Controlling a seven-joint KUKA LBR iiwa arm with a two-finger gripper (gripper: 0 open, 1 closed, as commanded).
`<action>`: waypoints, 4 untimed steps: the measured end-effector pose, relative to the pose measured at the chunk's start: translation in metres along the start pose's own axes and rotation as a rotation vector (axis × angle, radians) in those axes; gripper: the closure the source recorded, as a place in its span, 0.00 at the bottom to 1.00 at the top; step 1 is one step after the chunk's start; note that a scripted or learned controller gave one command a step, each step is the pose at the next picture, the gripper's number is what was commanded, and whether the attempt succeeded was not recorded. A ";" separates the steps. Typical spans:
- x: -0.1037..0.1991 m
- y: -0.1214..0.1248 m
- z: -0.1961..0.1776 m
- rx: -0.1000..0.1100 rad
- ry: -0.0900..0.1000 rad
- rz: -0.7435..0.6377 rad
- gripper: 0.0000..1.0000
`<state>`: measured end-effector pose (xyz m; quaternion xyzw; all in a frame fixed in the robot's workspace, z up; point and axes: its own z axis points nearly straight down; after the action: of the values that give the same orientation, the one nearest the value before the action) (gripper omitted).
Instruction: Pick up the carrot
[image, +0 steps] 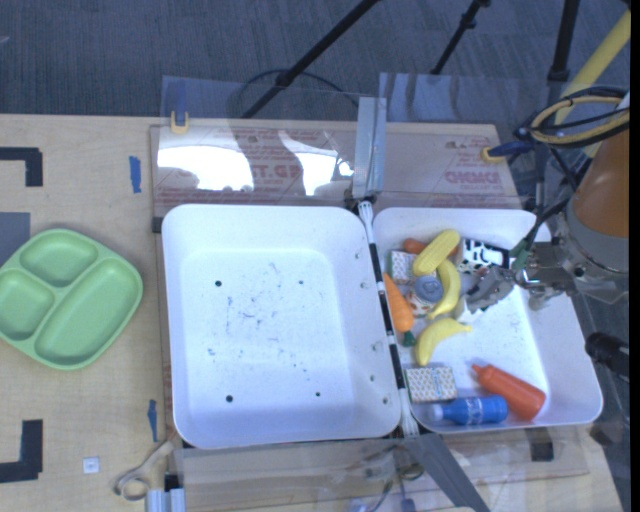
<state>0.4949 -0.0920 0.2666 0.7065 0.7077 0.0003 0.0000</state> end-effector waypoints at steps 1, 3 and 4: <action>-0.009 0.034 0.011 -0.001 0.000 0.192 0.00; 0.064 -0.016 0.083 0.003 0.001 -0.172 0.00; 0.069 -0.016 0.083 0.001 0.000 -0.147 0.00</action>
<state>0.4793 -0.0225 0.1841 0.6527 0.7577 0.0002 -0.0003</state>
